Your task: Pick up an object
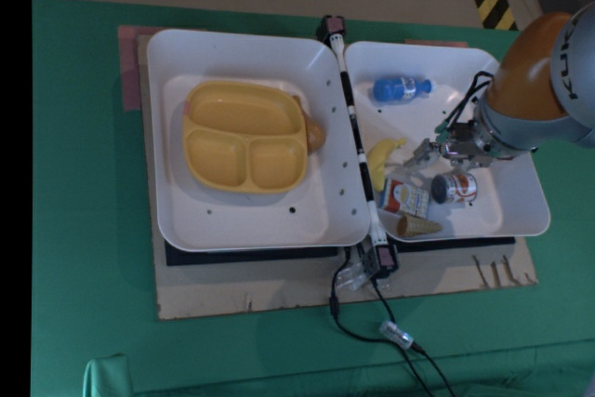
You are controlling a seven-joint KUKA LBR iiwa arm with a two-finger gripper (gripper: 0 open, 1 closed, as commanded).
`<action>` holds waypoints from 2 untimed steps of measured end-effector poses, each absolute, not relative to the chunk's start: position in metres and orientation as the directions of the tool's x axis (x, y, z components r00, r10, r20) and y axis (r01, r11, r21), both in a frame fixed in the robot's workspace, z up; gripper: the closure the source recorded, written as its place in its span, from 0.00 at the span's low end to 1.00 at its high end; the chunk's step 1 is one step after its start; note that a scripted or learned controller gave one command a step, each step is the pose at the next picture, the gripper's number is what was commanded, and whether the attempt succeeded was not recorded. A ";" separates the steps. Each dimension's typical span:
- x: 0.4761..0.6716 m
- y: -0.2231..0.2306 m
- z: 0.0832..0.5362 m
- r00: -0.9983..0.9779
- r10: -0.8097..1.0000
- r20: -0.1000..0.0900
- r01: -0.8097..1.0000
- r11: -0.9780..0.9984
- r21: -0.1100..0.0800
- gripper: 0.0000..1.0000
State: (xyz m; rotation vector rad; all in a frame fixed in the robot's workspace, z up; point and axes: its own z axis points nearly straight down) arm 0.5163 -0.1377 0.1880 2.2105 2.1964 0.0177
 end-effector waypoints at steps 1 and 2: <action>0.549 -0.116 0.188 0.007 1.000 -0.010 1.000 -0.007 0.022 0.00; 0.513 -0.111 0.188 0.007 1.000 -0.010 1.000 -0.007 0.027 0.00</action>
